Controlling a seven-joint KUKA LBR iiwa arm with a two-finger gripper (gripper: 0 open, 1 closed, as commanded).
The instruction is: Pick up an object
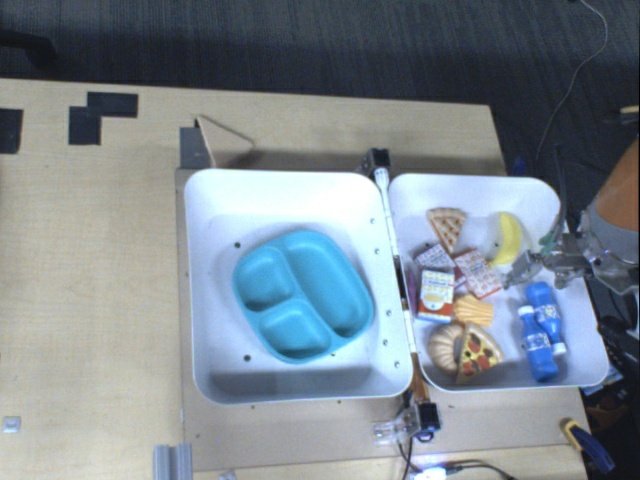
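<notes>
Camera view, end effector (pixel 548 265) near banana (pixel 509 238), grip state indiscernible, arm (pixel 615 218) cut off at right.

The arm (pixel 618 203) is cut off by the right edge, with just a slice of its orange band and grey wrist in frame. Its pincer (pixel 548 263), over the right bin (pixel 500 190), is too small and blurred to read clearly. The printing on the small packets (pixel 437 293) cannot be read, and the bottom edge cuts the tabletop (pixel 90 298) and the cables (pixel 440 465) there.
</notes>
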